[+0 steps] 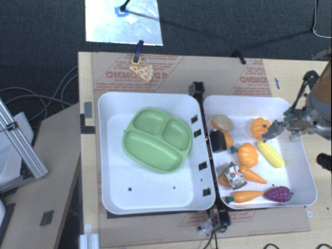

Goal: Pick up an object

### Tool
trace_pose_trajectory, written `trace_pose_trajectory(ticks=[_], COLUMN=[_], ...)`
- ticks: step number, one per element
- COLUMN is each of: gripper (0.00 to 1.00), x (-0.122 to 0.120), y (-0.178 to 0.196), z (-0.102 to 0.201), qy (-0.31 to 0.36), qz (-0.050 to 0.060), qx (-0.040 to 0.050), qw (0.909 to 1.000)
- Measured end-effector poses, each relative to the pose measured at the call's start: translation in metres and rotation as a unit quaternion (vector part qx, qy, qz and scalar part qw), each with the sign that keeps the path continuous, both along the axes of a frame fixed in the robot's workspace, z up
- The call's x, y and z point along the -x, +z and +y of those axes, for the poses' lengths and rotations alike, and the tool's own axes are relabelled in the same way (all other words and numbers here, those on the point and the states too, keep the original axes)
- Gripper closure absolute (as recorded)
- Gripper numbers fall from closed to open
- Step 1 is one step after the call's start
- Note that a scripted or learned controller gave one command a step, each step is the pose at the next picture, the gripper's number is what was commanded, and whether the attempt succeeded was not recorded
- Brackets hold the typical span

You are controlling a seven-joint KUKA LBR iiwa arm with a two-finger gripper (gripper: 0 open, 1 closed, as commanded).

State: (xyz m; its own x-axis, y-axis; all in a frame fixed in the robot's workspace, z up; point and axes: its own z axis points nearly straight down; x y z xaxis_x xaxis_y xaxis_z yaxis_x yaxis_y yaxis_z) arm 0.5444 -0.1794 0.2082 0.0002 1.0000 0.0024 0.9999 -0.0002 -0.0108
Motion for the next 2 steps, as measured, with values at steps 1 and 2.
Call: trace_pose_trajectory(ticks=[1, 2], gripper=[0.00, 0.00], x=[-0.003, -0.001], y=[0.007, -0.043], z=[0.000, -0.009], qy=[0.002, 0.001], qz=[-0.006, -0.005], qx=[0.0013, 0.0010], qw=[1.0000, 1.0000])
